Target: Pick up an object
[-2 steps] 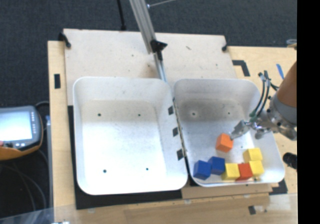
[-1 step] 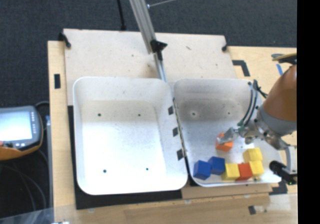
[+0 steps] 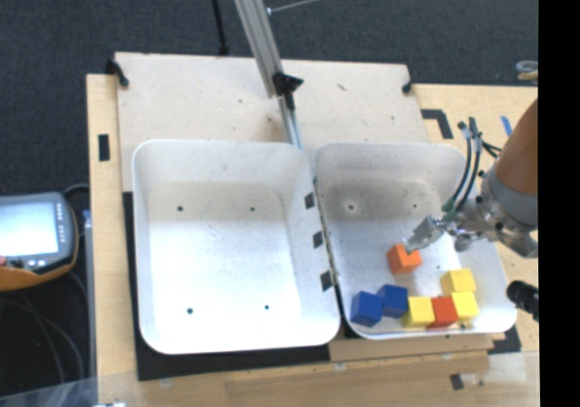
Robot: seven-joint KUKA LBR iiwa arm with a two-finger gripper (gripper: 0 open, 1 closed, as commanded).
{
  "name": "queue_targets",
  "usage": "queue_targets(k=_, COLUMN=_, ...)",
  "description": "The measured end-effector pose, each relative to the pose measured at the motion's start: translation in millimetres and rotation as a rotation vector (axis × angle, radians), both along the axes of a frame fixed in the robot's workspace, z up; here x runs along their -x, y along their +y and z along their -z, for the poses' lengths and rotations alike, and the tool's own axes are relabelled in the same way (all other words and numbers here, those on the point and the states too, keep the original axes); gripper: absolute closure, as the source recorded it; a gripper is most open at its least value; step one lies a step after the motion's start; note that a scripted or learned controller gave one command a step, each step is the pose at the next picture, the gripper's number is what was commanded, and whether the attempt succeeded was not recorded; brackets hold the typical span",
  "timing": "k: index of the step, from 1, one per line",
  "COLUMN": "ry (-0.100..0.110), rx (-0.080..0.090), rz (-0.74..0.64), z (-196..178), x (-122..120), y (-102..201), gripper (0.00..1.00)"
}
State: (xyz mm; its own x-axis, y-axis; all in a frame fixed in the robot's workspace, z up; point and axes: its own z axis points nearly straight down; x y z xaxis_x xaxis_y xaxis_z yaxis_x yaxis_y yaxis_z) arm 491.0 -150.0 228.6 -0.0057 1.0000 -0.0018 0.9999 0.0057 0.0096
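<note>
Several small blocks lie in the right bin (image 3: 381,165). An orange block (image 3: 404,258) sits alone near the bin's middle. Along the front wall are two blue blocks (image 3: 367,307) (image 3: 394,298), a yellow block (image 3: 420,311), a red block (image 3: 444,310) and two more yellow blocks (image 3: 459,282) (image 3: 467,305). My gripper (image 3: 422,235) reaches in from the right and its tip hovers just above and to the right of the orange block, very close to it. Whether it touches the block is unclear.
The left bin (image 3: 145,215) stands beside the right one, sharing a middle wall (image 3: 322,242). A slanted metal pole (image 3: 258,24) rises behind the bins. A small monitor (image 3: 32,233) sits off the bench at the left.
</note>
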Motion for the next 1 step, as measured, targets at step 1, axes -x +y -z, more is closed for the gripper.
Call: queue_targets(k=1, ry=0.007, rx=0.000, rz=0.008, z=132.3, x=0.3, y=9.1, gripper=0.00)
